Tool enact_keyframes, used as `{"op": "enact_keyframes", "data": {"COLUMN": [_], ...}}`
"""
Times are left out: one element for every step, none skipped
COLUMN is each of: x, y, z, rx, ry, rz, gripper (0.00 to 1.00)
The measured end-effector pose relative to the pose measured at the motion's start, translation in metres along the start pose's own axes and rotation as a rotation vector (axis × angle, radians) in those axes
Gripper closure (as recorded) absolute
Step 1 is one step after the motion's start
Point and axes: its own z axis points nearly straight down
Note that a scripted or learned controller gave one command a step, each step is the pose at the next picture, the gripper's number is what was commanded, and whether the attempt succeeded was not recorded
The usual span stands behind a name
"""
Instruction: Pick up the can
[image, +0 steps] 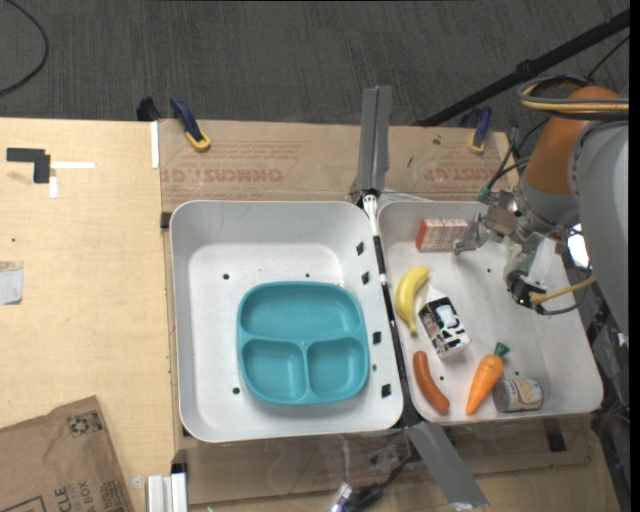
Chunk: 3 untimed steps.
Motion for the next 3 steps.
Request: {"op": "enact_keyframes", "data": {"x": [0.029, 0.000, 0.003], "y": [-0.005, 0.016, -0.003], "z": [0.000, 0.001, 0.000], "rx": [0.015, 0.036, 0.000], "ry": [-0.015, 0.018, 0.002], "rz": [0.158, -0.025, -0.034], "gripper": [0.00, 0.00, 0.00]}}
